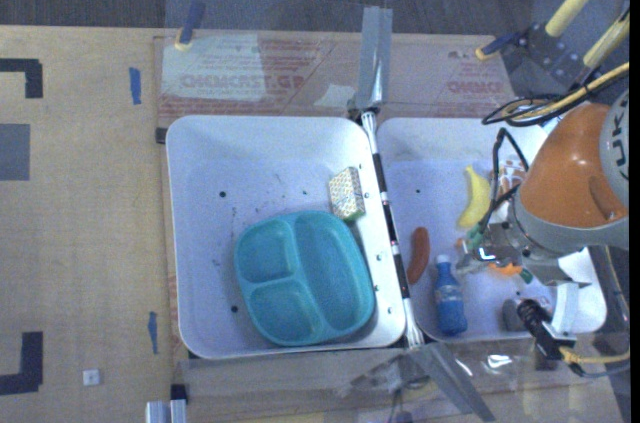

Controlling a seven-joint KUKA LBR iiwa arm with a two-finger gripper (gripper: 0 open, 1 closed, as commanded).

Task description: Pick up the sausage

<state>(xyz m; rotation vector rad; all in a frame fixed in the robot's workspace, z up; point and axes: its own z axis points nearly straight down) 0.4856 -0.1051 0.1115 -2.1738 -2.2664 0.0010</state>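
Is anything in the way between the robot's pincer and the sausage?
Partly. The blue bottle stands just right of the sausage, close below the line from the pincer. The banana lies higher up, off that line. From above, nothing covers the sausage.

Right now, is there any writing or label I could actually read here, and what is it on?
Red lettering on the clear sheet behind the bins: too blurred to read.
Dark letters on the arm, cut off at the edge: unreadable.
Blue bottle label: too small to read.
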